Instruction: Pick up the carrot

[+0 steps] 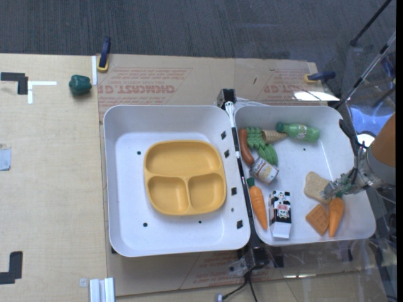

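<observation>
Floor (189, 11): dark grey carpet, far beyond the gripper, along the top of the view.
Bench (44, 187): pale wood, with a brown cardboard sheet (164, 83) under both bins; black and white marks well left of the gripper.
Left bin (119, 181): white, shallow, well left of the gripper; touching the right bin along the middle seam.
Right bin (352, 231): white, shallow, around the gripper; crowded with toy food.
Plate (186, 177): yellow, three compartments, in the left bin, well left of the gripper.
Arm (385, 153): grey with an orange band, in from the right edge, just right of the gripper.
Gripper (337, 190): low over the right bin's right side; jaws blurred, spread or pressed together cannot be told.
Carrot (335, 216): orange, short, tapered, tip towards the near wall; thick end just below the jaws, contact unclear.
Other carrot (257, 207): orange, longer, green top, well left of the jaws by the seam.
Bread (315, 186): tan slice, just left of the jaws.
Carton (281, 214): black and white, between the two carrots.
Bottle (299, 131): green, lying down, beyond the jaws and left.
</observation>
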Motion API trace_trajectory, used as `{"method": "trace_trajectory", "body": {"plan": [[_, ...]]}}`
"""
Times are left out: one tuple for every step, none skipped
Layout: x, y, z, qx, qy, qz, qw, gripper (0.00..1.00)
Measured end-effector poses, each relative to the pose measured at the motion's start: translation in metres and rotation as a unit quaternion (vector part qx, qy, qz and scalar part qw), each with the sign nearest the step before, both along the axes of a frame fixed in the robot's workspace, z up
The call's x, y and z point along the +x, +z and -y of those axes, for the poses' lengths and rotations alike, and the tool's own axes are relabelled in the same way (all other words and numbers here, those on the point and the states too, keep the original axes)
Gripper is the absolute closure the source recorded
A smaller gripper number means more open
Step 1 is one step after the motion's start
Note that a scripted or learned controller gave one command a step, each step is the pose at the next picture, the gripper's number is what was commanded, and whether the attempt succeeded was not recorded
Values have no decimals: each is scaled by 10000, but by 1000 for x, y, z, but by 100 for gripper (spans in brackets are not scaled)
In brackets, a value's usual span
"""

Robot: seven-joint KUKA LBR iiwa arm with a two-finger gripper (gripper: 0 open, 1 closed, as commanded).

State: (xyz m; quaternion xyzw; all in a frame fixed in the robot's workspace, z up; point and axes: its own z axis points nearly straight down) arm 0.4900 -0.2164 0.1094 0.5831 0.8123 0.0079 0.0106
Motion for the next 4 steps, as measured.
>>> {"method": "trace_trajectory", "body": {"plan": [[-11,27,-43,-5,-152,-126,9998,100],[53,91,-108,-8,-260,-122,9996,100],[53,90,-107,-10,-265,-125,9996,0],[-10,52,-3,-9,-448,-132,9989,0]]}}
